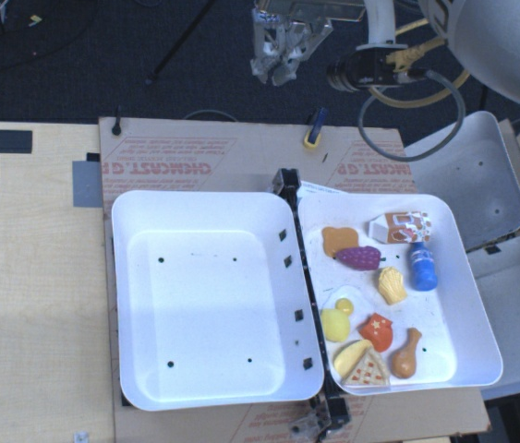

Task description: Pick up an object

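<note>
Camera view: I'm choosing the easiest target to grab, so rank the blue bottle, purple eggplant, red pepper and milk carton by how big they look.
1. Milk carton
2. Blue bottle and purple eggplant: these look alike, so I won't rank them
3. Red pepper: slightly smaller, though the gap is narrow

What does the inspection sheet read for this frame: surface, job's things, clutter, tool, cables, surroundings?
Surface: two shallow white plastic bins, left bin and right bin, on brown printed cardboard.
Job's things: in the right bin, blue plastic bottle, purple toy eggplant, yellow toy corn cob, red toy pepper, brown toy drumstick, small red-and-white carton.
Clutter: blue-and-yellow clip on the cardboard.
Tool: grey two-finger tool raised beyond the bins' far edge, nothing between its fingers.
Cables: grey hose loop beside the wrist.
Surroundings: dark floor.
</note>
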`<action>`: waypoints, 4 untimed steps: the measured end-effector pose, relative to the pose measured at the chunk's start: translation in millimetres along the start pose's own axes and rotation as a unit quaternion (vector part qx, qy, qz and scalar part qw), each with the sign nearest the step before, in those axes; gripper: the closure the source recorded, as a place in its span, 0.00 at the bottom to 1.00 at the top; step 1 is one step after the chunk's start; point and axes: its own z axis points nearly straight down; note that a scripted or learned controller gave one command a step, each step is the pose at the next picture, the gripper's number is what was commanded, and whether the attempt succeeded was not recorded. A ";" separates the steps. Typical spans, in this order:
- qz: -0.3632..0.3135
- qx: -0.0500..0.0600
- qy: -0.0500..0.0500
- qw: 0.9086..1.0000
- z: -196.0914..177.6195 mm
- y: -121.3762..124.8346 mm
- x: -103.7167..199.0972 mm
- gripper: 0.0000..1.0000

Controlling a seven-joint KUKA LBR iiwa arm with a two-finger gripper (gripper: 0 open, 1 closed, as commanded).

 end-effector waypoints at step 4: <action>0.000 0.000 0.001 1.000 0.4 0.4 -97.6 1.00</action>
